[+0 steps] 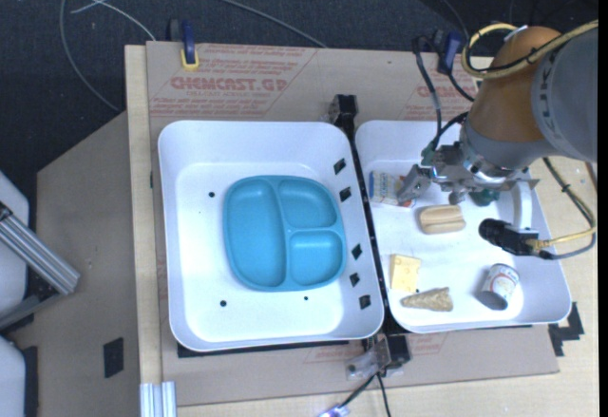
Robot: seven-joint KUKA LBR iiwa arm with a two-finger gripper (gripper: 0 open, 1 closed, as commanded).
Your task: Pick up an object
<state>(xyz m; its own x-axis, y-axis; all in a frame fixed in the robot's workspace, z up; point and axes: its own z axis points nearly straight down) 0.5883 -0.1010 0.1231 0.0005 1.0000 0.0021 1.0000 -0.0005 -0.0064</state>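
Note:
My gripper (425, 181) hangs over the upper part of the right bin (549, 309), below the arm's orange band (508, 87). Just beneath it and slightly right lies a tan bread-like block (442, 218). A small blue and red packet (381, 185) lies to its left by the bin wall. Nearer the front of the bin are a yellow cheese square (406, 271), a tan wedge (427, 299) and a small can (498, 285) on its side. I see nothing held in the gripper.
The left bin (190, 311) holds a blue divided plate (284, 232). A black divider with clips (353, 206) runs between the bins. A black fitting with a yellow cable (513, 237) sits over the right bin's right side.

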